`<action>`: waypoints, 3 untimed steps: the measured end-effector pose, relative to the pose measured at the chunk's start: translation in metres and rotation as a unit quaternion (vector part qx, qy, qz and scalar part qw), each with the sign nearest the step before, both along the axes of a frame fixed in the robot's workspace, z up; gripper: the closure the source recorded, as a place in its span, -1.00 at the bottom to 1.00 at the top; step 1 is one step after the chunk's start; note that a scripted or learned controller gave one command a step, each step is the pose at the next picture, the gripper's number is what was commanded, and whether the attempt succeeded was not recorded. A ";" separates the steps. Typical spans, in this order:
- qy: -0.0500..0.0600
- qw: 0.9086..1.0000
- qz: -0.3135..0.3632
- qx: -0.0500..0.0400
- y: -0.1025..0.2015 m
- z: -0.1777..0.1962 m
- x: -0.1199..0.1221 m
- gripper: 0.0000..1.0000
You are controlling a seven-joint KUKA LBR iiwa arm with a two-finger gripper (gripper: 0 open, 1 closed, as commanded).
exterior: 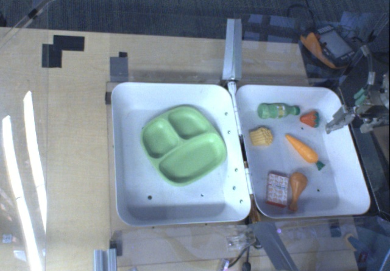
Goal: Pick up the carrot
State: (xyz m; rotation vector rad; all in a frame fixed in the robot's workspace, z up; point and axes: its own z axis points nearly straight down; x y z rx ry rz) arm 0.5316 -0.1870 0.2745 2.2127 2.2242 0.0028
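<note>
The carrot (303,148) is orange with a small green stub at its lower right end. It lies at a slant in the middle of the right bin (353,193). My gripper (342,120) hangs over the right rim of that bin, up and to the right of the carrot and well apart from it. Nothing shows in the gripper's grasp.
The right bin also holds a green bottle (278,110), a small red-orange fruit (310,119), a piece of corn (261,136), a red box (277,189) and a brown drumstick (297,187). A green divided plate (184,144) sits in the left bin (128,203).
</note>
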 end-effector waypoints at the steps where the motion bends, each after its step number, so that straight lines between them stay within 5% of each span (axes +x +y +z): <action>1: 0.001 1.000 0.030 0.000 0.000 -0.129 0.018 -1.00; 2: -0.004 1.000 0.015 0.000 0.000 -0.185 0.028 -1.00; 3: -0.006 1.000 0.017 0.000 0.001 -0.174 0.030 1.00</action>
